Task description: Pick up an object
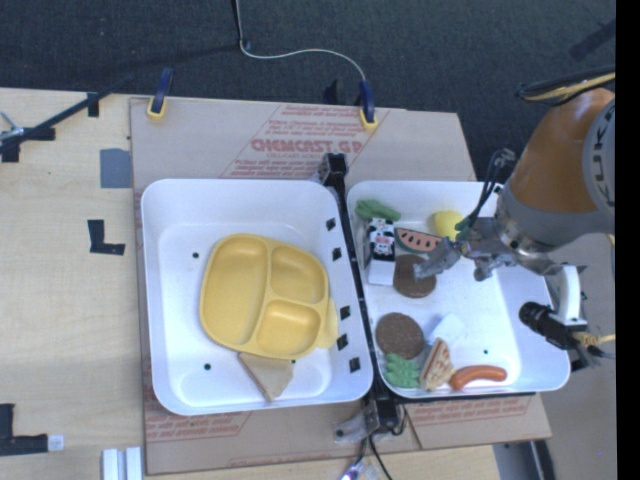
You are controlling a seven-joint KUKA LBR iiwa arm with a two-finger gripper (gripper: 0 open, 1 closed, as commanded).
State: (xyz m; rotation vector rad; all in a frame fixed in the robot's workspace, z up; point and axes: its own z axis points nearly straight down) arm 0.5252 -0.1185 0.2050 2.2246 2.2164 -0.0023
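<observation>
Over the right bin (500, 368), the gripper (437, 264) hangs just above a brown cookie (412, 282), its grip impossible to judge, crowded by a watermelon slice (418, 239), a small cow carton (380, 242), a yellow lemon (446, 223) and a darker cookie (399, 334).

Light wood bench top (60, 318) fills the left and bottom, w/ black tape marks (100, 238) and a grey tape patch (115, 166) stuck on it. Brown printed cardboard sheet (300, 138) lies flat on the bench, held at its far edge by two clamps, yellow-jawed (158, 101) and blue (366, 103). Beyond the bench, dark blue-grey carpet floor (400, 18). A thin white cable (300, 53) loops across the carpet. Lighting even, soft; no hard shadows.
</observation>
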